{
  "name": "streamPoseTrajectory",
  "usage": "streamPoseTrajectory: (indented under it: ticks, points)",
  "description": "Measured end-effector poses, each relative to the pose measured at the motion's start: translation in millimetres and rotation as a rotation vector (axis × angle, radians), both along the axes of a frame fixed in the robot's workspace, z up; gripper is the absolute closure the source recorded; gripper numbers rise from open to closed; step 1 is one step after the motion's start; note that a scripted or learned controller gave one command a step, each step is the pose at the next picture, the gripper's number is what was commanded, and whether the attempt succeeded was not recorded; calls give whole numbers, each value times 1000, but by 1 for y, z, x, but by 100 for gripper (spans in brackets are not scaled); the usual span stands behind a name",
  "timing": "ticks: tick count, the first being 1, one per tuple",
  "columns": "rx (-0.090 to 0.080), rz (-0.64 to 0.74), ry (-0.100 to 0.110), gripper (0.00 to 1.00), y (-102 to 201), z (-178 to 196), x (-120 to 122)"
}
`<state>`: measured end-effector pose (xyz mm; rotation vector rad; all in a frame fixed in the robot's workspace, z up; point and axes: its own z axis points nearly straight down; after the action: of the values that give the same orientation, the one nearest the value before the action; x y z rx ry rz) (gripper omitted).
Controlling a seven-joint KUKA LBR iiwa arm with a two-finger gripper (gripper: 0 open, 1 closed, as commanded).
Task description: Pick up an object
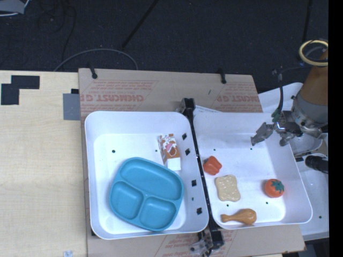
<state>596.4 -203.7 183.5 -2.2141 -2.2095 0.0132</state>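
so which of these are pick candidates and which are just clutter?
Candidates: red pepper, bread slice, tomato, drumstick, snack packet, blue divided plate.
Clutter: cardboard sheet, black cables.

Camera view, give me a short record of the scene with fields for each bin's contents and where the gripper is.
left bin: blue divided plate, small printed packet beside it
right bin: orange pepper, toast slice, tomato, chicken drumstick
gripper: over the right bin's upper right part, apart from all items, holding nothing
arm: enters from the right
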Motion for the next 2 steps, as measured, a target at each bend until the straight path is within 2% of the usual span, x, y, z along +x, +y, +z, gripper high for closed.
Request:
streamPoseTrajectory:
  ticks: [1,2]
  points:
    - [-3,2,-13,0,0,8,3]
    - [-2,2,-10,0,0,-37,-3]
